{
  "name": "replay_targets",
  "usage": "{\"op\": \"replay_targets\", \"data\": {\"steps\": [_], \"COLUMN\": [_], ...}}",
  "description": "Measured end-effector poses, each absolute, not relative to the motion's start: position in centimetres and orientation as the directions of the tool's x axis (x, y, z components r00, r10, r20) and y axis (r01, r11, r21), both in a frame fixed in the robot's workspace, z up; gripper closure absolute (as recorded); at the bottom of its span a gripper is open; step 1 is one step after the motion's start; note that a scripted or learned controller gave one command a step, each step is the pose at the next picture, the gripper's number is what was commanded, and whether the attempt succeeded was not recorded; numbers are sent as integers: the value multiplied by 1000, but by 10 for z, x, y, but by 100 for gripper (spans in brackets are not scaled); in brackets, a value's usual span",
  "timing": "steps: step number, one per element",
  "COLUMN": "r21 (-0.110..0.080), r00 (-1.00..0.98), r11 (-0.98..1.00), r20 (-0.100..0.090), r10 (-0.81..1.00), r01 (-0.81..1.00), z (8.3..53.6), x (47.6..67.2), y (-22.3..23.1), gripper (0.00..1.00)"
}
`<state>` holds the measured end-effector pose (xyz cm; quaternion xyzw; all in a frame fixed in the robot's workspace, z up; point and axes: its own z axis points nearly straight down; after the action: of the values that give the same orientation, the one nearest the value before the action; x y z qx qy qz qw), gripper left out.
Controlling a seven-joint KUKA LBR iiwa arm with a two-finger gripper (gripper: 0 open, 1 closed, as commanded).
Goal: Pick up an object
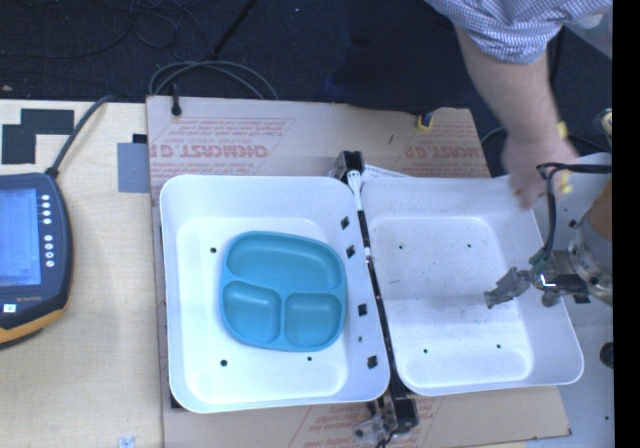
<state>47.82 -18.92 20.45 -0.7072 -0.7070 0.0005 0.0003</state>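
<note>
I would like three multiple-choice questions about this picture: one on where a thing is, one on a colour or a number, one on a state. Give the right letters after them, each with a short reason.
1. Where does the blue tray lie?
A. in the left bin
B. in the right bin
C. on the bare bench

2. How many compartments does the blue tray have?
A. one
B. three
C. five

3. Which way does the blue tray lie?
A. flat, hollows facing up
B. standing on its edge
C. leaning against the bin wall

Answers:
1. A: the tray sits on the floor of the left bin, while the gripper is over the right bin.
2. B: one wide hollow at the top and two smaller ones below it.
3. A: all three hollows are seen open from above.
</note>
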Motion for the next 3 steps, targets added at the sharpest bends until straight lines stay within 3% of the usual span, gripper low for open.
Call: {"op": "replay_targets", "data": {"steps": [1, 2, 3], "r21": [-2, 0, 10], "r00": [1, -6, -11], "r11": [-1, 6, 11], "r20": [0, 0, 0], "r10": [1000, 1000, 1000], "r01": [1000, 1000, 1000], "z": [215, 193, 257], "x": [478, 529, 624], "y": [-190, -212, -142], "gripper": [100, 100, 100]}}
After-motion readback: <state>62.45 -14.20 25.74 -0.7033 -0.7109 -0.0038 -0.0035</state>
